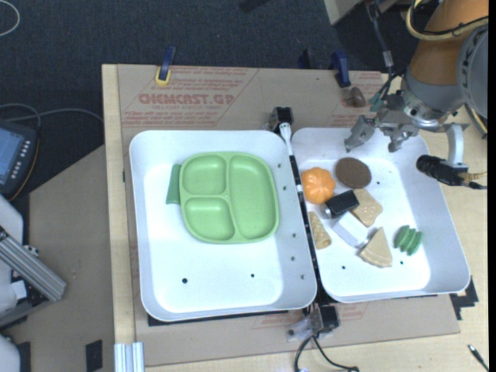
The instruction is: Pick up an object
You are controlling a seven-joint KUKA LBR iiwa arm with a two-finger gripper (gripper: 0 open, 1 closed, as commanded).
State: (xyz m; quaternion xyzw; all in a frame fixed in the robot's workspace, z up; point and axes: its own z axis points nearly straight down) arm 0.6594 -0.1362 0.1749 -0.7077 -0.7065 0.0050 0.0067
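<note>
Brown disc just below the hand

Grey arm with orange band enters from upper right, wrist bent down; claw fingers spread apart, nothing between them.

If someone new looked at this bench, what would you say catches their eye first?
Probably the green tray, lying alone in the left bin. Next, the clutter in the right bin: an orange, a brown disc and green pods. The gripper hangs open over that bin's far edge, holding nothing.
</note>
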